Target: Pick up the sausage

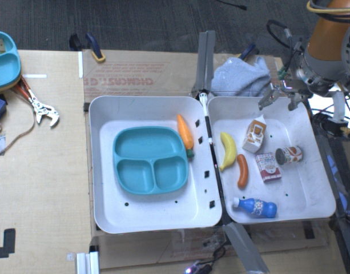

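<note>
The sausage is a short reddish-orange link lying in the right bin, just right of a yellow banana. My gripper hangs over the bin's far edge, up and to the right of the sausage and well apart from it. Its two fingers are spread open with nothing between them. The grey arm with its orange band reaches in from the top right.
Also in the right bin: a small carton, a red-and-white box, a can and a blue bottle. The left bin holds a teal divided plate and a carrot. A grey cloth lies behind.
</note>
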Available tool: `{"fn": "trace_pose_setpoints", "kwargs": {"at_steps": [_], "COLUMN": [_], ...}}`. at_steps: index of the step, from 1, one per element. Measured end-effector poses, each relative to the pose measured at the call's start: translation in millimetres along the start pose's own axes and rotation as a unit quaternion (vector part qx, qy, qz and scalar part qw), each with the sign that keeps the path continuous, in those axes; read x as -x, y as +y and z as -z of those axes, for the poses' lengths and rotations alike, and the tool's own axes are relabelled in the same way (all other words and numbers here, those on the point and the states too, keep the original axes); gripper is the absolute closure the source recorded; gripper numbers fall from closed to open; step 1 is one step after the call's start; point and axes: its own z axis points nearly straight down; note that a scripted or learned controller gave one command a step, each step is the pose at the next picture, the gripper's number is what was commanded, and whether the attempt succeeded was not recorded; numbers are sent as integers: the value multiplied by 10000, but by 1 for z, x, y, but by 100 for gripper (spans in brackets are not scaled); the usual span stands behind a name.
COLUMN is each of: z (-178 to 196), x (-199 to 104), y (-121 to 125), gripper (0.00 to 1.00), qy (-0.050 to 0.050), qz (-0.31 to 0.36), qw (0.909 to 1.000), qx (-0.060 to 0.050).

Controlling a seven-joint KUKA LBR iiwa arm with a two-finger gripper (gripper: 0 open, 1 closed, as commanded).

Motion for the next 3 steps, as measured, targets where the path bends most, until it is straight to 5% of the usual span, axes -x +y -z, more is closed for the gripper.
{"fn": "trace_pose_setpoints", "kwargs": {"at_steps": [1, 2, 3], "z": [-84, -112, -103], "x": [-18, -52, -51], "y": [-58, -112, -111], "gripper": [0, 0, 100], "qy": [2, 4, -1], "qz": [869, 2282, 2257], "qw": [9962, 9736, 9742], "qx": [-4, 3, 15]}}
